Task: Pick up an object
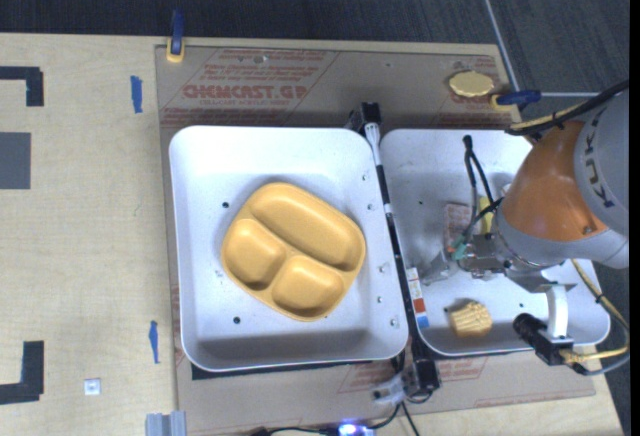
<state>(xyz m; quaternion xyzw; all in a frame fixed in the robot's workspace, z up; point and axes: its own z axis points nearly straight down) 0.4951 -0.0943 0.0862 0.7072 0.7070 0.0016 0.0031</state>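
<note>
We are reaching into the right bin (500,149) with our arm (560,199), its orange band sitting high above the wrist and covering much of what lies below. The gripper (470,259) is hanging low over the bin floor, near the middle of that bin, with dark cables looping up beside it. We cannot tell its state from this angle, since the wrist and the cables are crowding the view there.

Just below the gripper, toward the near edge of the bin, a small yellow-tan ridged object (470,318) is lying on the white floor, close to the gripper but apart from it. Just beyond the gripper, toward the far side, something small with pale pink and yellow markings (458,217) is lying partly hidden by the cables.

Well to the left of the gripper, past the divider between the bins, a large yellow three-compartment tray (292,249) is resting upside down in the left bin (200,164). Far beyond the gripper, outside the bins, a tan round disc (471,84) is lying on the tabletop (80,224).
</note>
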